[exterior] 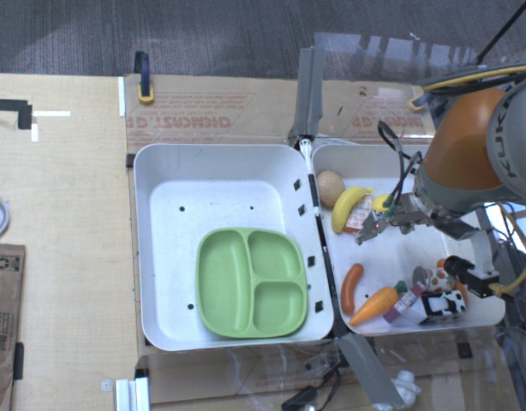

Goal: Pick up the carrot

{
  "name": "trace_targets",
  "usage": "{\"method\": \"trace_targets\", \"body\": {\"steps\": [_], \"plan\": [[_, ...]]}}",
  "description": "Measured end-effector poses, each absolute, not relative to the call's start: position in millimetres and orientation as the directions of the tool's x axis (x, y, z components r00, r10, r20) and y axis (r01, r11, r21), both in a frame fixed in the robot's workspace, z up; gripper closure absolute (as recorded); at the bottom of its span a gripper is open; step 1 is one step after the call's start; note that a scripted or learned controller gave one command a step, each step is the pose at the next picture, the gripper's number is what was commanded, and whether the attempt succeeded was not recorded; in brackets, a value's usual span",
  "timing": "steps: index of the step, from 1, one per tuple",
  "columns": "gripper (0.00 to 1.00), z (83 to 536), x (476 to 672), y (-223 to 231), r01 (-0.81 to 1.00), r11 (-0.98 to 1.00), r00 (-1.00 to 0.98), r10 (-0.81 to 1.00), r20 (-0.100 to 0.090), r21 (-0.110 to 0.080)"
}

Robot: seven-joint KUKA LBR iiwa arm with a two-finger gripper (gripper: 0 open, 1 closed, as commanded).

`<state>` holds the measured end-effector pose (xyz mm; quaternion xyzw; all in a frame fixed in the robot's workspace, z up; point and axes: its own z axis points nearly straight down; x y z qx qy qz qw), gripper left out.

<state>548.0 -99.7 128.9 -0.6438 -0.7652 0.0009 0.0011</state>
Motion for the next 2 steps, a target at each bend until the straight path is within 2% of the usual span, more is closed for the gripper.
{"method": "trace_targets", "body": {"steps": [1, 2], "plan": [[0.00, 97.2, 492.5, -103.2, 0.976, 0.217, -0.217, 0.976, -0.002, 0.011], [0.00, 91.7, 478.1, -97.7, 0.902, 0.431, -0.431, 0.902, 0.000, 0.001]]}}
